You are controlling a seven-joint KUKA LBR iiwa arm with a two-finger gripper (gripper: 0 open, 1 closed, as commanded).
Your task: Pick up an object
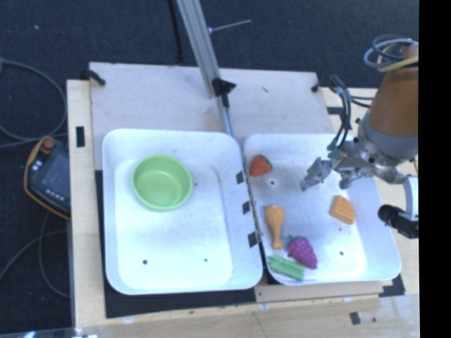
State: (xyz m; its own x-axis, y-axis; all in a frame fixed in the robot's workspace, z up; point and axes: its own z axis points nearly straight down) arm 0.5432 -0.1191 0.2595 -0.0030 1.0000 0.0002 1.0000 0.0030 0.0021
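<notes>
A grey robot arm (394,129) with an orange band above the wrist is reaching in from the right side of the view and leaning over the right-hand white bin (373,259). Its wrist is angling down and to the left, so the gripper (325,173) is hanging above the bin's upper middle floor. The two fingers are standing apart, one pointing toward lower left and the other sitting just to its right, with nothing between them.

Several toy foods are lying in the right bin. A small red and orange piece with a green top (260,165) is sitting near the bin's upper left corner, to the left of the gripper and apart from it. An orange wedge (342,209) is lying below and to the right of the gripper. A tan drumstick (275,224) is lying near the bin's left wall, and a purple bunch of grapes (302,251) is resting just beside its lower end. A green vegetable (285,267) is lying at the bottom edge, touching the grapes.

The left white bin (176,259) is holding a green bowl (163,182), upright, in its upper left part.

No readable writing or brand is showing anywhere on the arm or the bins
</notes>
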